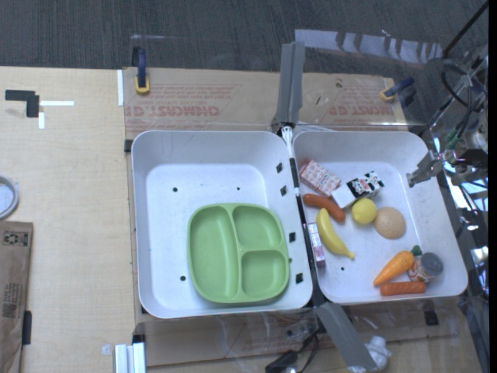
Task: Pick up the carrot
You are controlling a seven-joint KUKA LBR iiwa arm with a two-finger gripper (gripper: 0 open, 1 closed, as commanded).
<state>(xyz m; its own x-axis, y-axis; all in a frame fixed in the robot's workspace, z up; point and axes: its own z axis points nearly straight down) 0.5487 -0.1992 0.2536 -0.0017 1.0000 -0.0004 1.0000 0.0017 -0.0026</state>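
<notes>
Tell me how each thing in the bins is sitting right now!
carrot: lying flat in the right bin, not picked up
banana: lying flat beside the lemon
hot dog: lying flat
egg-shaped thing: resting on the bin floor
green plate: right side up in the left bin, nothing on it
tool: at the right bin's edge, holding nothing

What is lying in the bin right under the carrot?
Just below the carrot lies an orange-red sausage-like stick, close against it. A small jar sits beside them. Whatever is underneath the carrot itself is covered.
</notes>
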